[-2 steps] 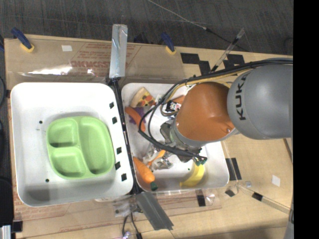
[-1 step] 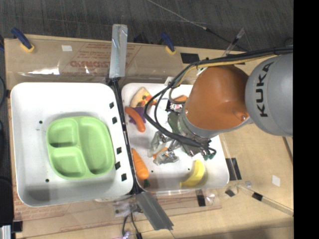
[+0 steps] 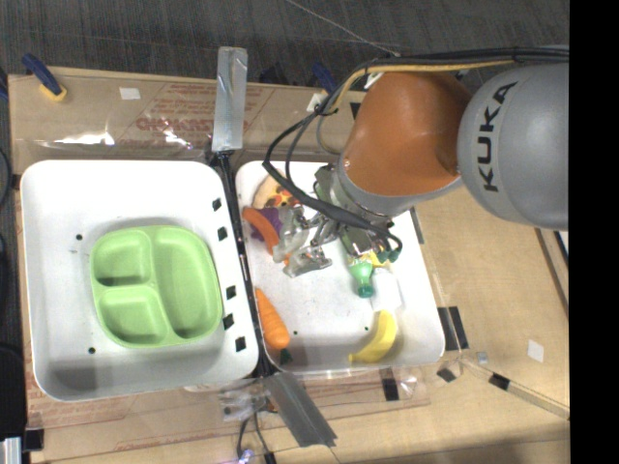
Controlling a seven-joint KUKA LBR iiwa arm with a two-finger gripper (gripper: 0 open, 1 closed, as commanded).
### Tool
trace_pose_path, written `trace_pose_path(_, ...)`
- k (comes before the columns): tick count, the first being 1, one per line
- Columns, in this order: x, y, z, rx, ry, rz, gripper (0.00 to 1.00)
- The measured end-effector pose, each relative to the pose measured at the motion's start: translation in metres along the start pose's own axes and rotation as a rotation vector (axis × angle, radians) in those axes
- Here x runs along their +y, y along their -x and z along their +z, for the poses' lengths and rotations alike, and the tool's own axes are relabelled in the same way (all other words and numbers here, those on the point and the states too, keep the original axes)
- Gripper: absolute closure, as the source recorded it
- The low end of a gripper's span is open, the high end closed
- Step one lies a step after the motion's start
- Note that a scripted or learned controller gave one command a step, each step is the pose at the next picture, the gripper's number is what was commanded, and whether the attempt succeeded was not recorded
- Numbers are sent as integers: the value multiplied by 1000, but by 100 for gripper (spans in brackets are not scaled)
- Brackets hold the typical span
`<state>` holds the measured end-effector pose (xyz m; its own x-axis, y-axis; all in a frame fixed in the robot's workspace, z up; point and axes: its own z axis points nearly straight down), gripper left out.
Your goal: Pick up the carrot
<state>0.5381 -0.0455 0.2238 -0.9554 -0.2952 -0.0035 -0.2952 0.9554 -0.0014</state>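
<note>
The carrot (image 3: pixel 272 321) is orange and lies along the left wall of the right bin (image 3: pixel 319 327), near its front corner, thin end pointing up the wall. My gripper (image 3: pixel 304 251) hangs low over the middle of that bin, under the orange wrist band, up and to the right of the carrot and apart from it. Nothing is visibly held in it. The arm hides the bin's back right part.
Also in the right bin are a banana (image 3: pixel 378 338) at the front right, a small green toy (image 3: pixel 363 280) beside the gripper, and an orange-red piece (image 3: pixel 258 221) with purple and yellow items at the back left. The left bin (image 3: pixel 58 211) holds a green divided plate (image 3: pixel 155 284).
</note>
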Motion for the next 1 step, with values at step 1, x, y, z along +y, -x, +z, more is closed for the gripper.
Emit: trace_pose_path(1, -17, -46, -52, -2, -3, -54, 100)
